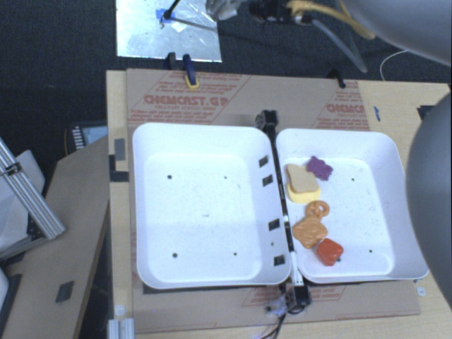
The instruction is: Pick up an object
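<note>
Objects cluster in the right bin [374, 154], against its left wall: purple piece [319, 167], sandwich [303, 183], pretzel [318, 208], orange piece [309, 231], red piece [330, 252]. Arm [431, 189] looms right of the cluster; tool state cannot be told.

White bins [198, 136]; purple piece [319, 167]; tan slice [302, 180] on yellow; orange pretzel [318, 208]; red block [329, 251].

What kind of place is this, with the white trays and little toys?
Most likely a robotics test lab. Two shallow white bins sit on a bench, one holding small toy foods such as a red piece, with the grey robot arm and its cables overhead.
</note>
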`<state>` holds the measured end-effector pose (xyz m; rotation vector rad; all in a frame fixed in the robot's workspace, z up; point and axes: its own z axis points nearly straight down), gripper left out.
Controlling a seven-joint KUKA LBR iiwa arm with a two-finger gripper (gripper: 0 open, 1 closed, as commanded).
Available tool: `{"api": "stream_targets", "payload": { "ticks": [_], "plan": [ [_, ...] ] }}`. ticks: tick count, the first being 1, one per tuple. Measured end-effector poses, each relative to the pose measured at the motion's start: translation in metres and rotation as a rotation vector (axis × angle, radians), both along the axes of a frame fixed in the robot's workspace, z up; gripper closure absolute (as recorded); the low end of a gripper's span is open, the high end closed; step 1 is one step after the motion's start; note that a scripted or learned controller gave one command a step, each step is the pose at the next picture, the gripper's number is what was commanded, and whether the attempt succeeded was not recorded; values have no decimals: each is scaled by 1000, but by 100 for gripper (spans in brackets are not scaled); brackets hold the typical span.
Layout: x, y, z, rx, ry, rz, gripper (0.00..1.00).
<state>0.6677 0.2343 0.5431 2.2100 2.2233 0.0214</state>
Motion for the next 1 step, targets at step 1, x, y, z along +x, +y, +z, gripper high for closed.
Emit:
{"api": "stream_targets", "payload": {
  "ticks": [1],
  "plan": [
    [-3, -1, -291, -10, 29, -6, 100]
  ]
}}
